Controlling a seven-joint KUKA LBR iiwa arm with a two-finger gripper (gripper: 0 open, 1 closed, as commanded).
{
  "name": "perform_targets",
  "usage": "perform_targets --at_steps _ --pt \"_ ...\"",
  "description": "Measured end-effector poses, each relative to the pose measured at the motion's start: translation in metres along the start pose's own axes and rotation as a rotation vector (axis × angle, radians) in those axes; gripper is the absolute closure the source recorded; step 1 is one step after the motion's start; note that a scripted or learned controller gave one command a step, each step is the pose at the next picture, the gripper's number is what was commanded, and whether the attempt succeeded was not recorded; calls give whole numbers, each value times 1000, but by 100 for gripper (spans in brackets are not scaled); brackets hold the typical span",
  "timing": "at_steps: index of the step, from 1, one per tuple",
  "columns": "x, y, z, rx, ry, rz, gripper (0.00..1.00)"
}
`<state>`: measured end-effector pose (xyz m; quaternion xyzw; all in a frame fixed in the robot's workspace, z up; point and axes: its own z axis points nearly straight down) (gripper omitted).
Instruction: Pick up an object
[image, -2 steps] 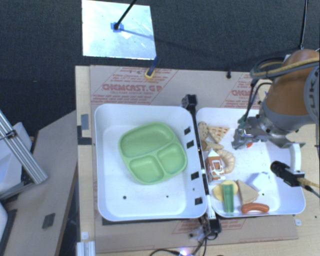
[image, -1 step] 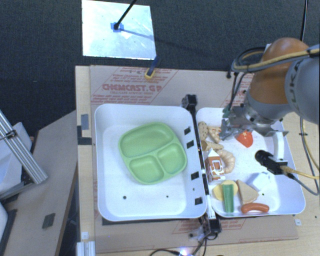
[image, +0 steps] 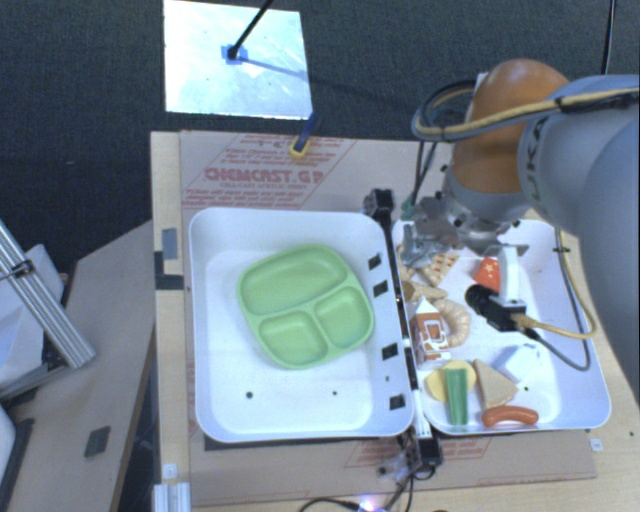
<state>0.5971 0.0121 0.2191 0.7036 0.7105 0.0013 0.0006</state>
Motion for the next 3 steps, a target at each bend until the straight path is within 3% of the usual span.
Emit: perform_targets --at_steps 1,2,3 --pt "44 35 -14 -3 1 1 100" --pt "85 68 5 -1 1 2 100" --pt "87 72 -11 0 -1 4 100"
